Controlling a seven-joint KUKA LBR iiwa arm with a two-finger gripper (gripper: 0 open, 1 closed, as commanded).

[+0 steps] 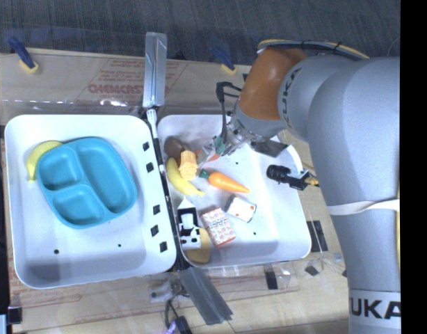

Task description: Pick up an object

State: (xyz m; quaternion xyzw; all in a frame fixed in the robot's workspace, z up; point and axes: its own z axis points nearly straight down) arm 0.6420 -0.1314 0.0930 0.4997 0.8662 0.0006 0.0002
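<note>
My gripper (218, 146) hangs low in the back part of the right bin (286, 239), under the orange-banded wrist. Just in front of it an orange carrot (225, 181) with a green top lies across the bin floor. To its left a yellow corn cob (188, 164) rests against a banana (174, 177), and a brown lump (173, 147) lies behind them. A red and white carton (218, 227) and a small white box (241, 209) sit nearer the front. Nothing shows in the gripper's hold.
A black and white item (188, 228) and a tan piece (197, 255) lie at the right bin's front left corner. The left bin (33, 256) holds a blue divided plate (88, 179) with a yellow fruit (38, 155) tucked under its left edge. The grey arm covers the right bin's right side.
</note>
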